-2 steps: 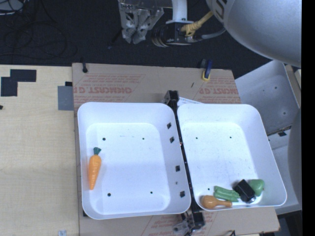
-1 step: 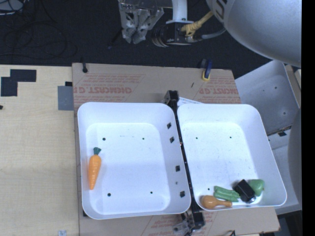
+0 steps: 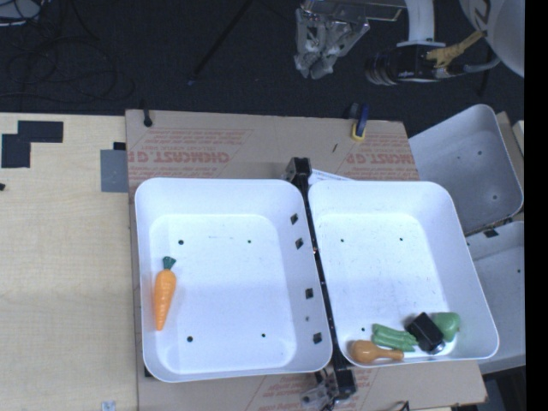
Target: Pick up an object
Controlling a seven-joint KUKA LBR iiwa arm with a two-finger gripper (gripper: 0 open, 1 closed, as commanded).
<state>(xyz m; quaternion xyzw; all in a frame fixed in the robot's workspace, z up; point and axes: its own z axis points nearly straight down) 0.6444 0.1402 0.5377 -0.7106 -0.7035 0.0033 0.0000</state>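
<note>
Low in the right bin (image 3: 479, 311) huddle a pear (image 3: 373, 352), beans (image 3: 394, 337) and a black block (image 3: 425, 331), a carrot (image 3: 163, 294) lies left, and the gripper (image 3: 318, 58), fingers unreadable, hangs beyond both bins: nothing picked, so it must descend.

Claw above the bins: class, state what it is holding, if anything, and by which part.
Nothing is held. The claw hangs high above the bench, away from the toy carrot in the left bin, with nothing between its fingers.
</note>
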